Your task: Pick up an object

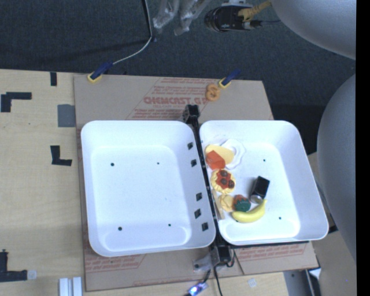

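Note:
Several small objects lie clustered in the right bin (pixel 289 173), along its left wall. An orange block (pixel 215 157) rests beside a white and yellow fried-egg toy (pixel 232 151). Below them sits a yellow piece with red spots (pixel 223 181). A black block (pixel 259 187) stands towards the bin's middle. A yellow banana (pixel 250 214) curves along the front, with a green piece (pixel 243 205) touching it. My gripper (pixel 173 14) is blurred at the top edge, far behind both bins and well above the bench.
The left bin (pixel 139 185) adjoins the right one, joined by black clips (pixel 199 196). A grey arm section (pixel 347 173) runs down the right side. An orange ring (pixel 213 92) and a white cable (pixel 130 56) lie on the cardboard behind the bins.

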Robot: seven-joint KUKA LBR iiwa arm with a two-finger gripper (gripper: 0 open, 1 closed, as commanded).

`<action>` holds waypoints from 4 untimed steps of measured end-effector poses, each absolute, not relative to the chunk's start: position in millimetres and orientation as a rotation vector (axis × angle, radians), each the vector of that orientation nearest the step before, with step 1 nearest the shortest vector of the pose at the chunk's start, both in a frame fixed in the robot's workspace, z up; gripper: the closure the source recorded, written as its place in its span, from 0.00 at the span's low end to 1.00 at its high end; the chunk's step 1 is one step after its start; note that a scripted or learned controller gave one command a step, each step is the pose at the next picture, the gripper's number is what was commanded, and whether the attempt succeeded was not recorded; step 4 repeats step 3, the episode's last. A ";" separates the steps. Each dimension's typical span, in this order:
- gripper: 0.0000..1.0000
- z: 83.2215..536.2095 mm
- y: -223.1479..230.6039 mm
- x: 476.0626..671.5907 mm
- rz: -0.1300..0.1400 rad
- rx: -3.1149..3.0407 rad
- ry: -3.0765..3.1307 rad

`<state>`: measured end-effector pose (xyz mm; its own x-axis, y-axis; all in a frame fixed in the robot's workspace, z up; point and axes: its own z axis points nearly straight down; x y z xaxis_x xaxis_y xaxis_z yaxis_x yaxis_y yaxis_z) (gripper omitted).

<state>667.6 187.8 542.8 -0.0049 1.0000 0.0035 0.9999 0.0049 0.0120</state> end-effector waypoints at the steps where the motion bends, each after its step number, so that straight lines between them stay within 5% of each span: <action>1: 1.00 535.5 207.9 555.3 -0.004 2.216 2.233; 2: 1.00 534.8 235.1 513.4 -0.003 2.216 2.230; 3: 1.00 478.3 233.1 481.9 -0.012 2.220 2.227; 4: 1.00 478.3 233.1 481.9 -0.012 2.220 2.227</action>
